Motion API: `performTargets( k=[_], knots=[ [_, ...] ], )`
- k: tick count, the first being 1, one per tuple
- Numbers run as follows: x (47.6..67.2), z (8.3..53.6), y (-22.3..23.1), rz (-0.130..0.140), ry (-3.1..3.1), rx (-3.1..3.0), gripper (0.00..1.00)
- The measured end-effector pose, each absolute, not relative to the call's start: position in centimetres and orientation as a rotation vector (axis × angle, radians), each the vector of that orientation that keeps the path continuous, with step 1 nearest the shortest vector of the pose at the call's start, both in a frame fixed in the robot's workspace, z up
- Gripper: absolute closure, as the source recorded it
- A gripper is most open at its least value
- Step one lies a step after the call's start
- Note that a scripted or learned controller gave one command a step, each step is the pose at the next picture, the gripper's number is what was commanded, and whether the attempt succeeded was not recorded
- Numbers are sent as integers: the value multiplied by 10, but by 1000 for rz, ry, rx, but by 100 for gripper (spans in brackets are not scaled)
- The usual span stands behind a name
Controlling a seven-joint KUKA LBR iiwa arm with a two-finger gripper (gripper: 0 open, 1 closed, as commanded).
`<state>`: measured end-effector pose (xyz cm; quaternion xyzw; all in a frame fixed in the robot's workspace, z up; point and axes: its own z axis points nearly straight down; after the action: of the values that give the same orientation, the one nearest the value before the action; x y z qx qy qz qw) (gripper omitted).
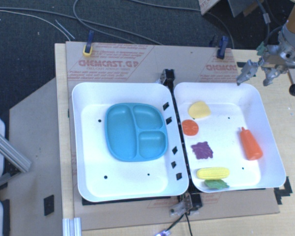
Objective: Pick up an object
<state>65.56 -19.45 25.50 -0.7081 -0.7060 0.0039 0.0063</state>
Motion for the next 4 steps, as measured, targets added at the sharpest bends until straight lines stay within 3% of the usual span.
performTargets(
  k=[1,4],
  knots=[
    [658,264,-194,0,-2222,-2221,0],
    [651,90,-197,4,-2220,-2216,0]
  ],
)
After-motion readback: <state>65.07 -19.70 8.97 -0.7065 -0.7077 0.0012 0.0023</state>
